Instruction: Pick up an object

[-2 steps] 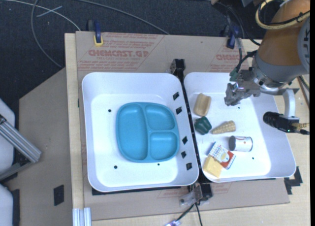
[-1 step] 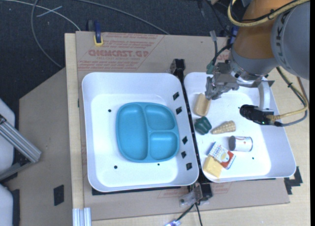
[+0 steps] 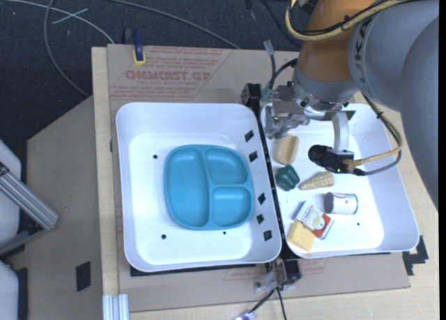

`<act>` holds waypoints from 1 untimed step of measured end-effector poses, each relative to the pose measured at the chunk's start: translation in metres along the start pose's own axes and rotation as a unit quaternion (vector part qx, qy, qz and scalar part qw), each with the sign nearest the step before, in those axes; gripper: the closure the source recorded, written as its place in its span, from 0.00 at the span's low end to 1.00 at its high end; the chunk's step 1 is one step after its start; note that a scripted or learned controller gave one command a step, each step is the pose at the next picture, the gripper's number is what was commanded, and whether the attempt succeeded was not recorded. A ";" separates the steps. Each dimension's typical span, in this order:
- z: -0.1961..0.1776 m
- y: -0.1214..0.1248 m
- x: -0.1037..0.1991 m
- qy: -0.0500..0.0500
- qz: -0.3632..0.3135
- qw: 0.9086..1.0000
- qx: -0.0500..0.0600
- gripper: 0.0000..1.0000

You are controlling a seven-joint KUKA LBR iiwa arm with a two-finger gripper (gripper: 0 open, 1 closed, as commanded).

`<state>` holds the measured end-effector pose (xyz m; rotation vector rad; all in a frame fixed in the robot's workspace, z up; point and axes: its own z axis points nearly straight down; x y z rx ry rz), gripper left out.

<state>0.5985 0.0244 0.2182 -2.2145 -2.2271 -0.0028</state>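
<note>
Bread-coloured block is what we take for the likeliest target: a tan, roughly oblong piece lying in the right bin, hard against its left wall, in the middle right of the frame. Its long axis runs nearly up and down the picture, leaning a little to the right at the top. The pincer sits just above it in the frame, almost touching its upper end, so we judge the coming move to be a short drop straight toward the lower part of the picture. We cannot tell how the pincer stands, since the wrist hides it. Just below the block lies a dark green piece, with a corn cob to its right. The blue divided plate rests well apart, in the left bin.
</note>
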 end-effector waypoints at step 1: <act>-0.009 0.000 0.060 0.001 -0.001 1.000 0.000 1.00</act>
